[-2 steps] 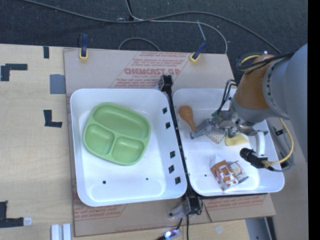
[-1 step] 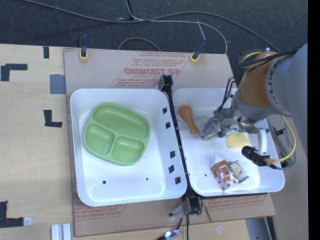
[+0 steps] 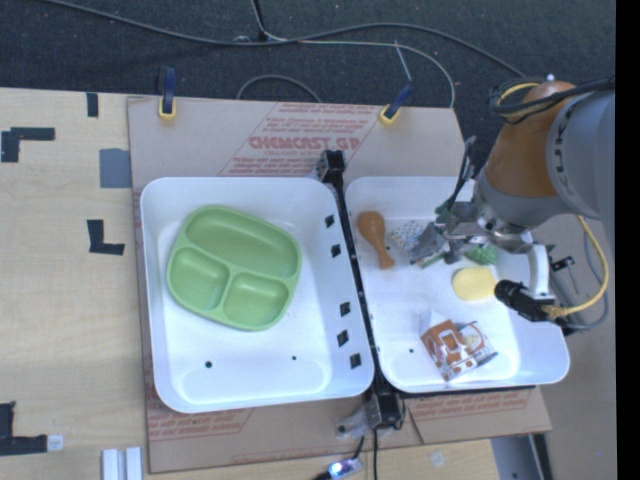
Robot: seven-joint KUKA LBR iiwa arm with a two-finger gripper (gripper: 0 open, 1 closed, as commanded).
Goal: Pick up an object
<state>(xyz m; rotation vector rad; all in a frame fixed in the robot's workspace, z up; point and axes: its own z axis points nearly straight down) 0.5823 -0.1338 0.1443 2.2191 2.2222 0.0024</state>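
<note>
We see the gripper (image 3: 437, 245) low in the right bin (image 3: 400, 363), but we cannot tell how its fingers stand. A green object (image 3: 483, 254) lies at its 3 o'clock, a yellow object (image 3: 473, 284) at 4 o'clock, a wooden spoon (image 3: 374, 234) at 9 o'clock. The left bin (image 3: 240, 383) holds a green plate (image 3: 233, 266).
</note>
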